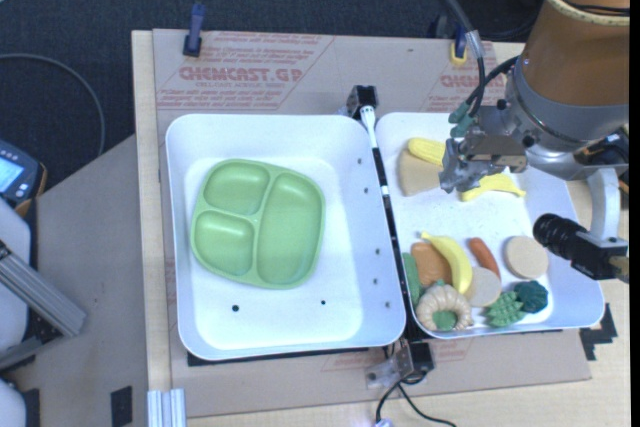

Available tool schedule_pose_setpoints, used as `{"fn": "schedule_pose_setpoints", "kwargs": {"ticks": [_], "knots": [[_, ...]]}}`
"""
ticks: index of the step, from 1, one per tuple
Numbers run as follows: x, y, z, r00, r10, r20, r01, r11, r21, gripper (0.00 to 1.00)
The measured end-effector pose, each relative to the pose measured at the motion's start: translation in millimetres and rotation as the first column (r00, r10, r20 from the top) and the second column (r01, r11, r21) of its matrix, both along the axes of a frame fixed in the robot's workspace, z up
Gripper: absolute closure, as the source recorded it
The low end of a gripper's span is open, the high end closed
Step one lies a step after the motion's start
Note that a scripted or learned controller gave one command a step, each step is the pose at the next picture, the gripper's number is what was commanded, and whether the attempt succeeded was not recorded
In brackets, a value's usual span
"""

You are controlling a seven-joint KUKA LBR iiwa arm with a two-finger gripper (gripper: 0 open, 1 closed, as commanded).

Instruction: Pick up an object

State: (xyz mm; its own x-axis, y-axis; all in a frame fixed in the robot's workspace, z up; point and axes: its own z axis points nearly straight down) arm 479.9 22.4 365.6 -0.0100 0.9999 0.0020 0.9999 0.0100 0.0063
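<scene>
Toy food is seen crowded into the right-hand shallow white plastic bin (pixel 575 315), while the left-hand shallow white plastic bin (pixel 190 315) carries a pale green divided plastic plate (pixel 258 223). Both bins are set side by side on a desk (pixel 250 75) topped with printed brown cardboard.

In the camera view, the grey arm with its orange band (pixel 585 15) is reached in from the right, and the claw (pixel 462 173) is lowered over the far part of the right bin. Whether the claw is open or closed cannot be told, as the tips are hidden against the toys below it. Nothing can be confirmed as gripped.

Just beside the claw a tan wedge-shaped toy (pixel 417 175) with a yellow piece (pixel 424 151) at its far end is found, and a small yellow banana-shaped toy (pixel 496 186) lies on its other side. These are judged the likeliest targets. Nearer the camera a larger yellow plastic banana (pixel 452 260), an orange carrot toy (pixel 483 254), a round tan disc (pixel 525 256) and a green broccoli toy (pixel 518 302) are packed together, touching.

The small banana is judged light, stiff and smooth, so it may slip; a hold across its narrow middle is advised, not along the curve.
</scene>
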Motion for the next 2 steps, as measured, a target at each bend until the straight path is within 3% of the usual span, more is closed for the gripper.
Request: {"fn": "schedule_pose_setpoints", "kwargs": {"ticks": [1,2], "knots": [[-1,15,-50,1.000,-0.008,-0.014,0.008,1.000,-0.002,1.00],[1,16,105,1.000,-0.008,0.013,0.008,1.000,0.001,1.00]]}}
